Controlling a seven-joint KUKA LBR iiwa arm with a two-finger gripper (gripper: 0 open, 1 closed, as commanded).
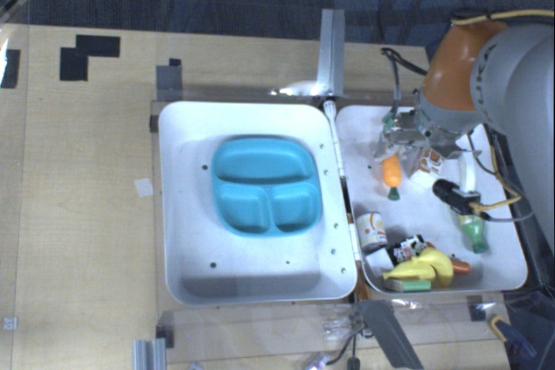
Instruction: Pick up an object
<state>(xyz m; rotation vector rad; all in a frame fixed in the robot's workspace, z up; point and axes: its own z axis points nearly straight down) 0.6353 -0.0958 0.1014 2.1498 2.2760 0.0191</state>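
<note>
Over the right bin (512,269), your tool (406,134) hangs just above an orange carrot-like toy (393,172); you cannot tell its grip. Toys crowd the near edge; the left bin (186,212) holds a blue tray (264,186).

Arm (512,74) ran off right edge, most of its bulk cut away. Gripper (406,137) fingertips too small and cluttered to judge. Far corner of right bin (520,269) hidden under arm. Pile at bin's near edge blurred together: yellow banana (421,267) readable, dark item (404,249) behind it not identifiable.
</note>
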